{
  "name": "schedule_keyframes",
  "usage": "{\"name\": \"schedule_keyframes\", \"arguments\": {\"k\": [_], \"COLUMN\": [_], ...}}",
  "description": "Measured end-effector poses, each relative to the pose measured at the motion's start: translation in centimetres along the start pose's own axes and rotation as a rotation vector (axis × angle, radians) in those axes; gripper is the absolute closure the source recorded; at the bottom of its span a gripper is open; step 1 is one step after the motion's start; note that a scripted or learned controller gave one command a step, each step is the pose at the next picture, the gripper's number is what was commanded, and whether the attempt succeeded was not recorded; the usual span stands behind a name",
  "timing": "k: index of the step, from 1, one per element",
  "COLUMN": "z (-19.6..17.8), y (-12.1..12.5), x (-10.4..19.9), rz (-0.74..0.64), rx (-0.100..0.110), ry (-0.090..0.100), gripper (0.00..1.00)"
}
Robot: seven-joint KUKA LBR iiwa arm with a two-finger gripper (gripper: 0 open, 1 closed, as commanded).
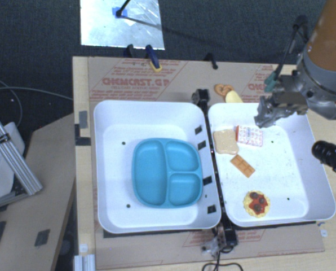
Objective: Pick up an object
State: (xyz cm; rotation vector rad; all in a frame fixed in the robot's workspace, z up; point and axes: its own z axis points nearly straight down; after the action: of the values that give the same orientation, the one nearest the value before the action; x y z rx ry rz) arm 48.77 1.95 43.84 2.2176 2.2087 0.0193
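In the right bin (pixel 303 168) lie a slice of bread (pixel 225 141), a white packet with red print (pixel 250 135), a small orange cracker (pixel 242 166) and a little pizza-like disc with red topping (pixel 256 203). My gripper (pixel 265 118) hangs over the bin's far right part, just right of and above the white packet. Nothing shows between its tips. A yellow banana-like piece (pixel 233 97) and a brown pretzel (pixel 222 89) lie outside the bin's far edge.
The left bin (pixel 117 123) holds a blue divided plate (pixel 167 172). A black divider with clips (pixel 207 151) runs between the bins. A black cylinder (pixel 330 154) juts in at the right, over the right bin's edge. A shiny sheet (pixel 122 14) lies beyond the bench.
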Motion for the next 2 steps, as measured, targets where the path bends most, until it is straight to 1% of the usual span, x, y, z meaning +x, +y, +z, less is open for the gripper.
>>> {"name": "schedule_keyframes", "arguments": {"k": [1, 2], "z": [5.3, 25.6], "y": [-0.2, -0.9], "x": [1.9, 0.7], "rz": [-0.009, -0.003], "rx": [0.018, 0.033], "ry": [0.000, -0.002], "gripper": [1.00, 1.00]}}
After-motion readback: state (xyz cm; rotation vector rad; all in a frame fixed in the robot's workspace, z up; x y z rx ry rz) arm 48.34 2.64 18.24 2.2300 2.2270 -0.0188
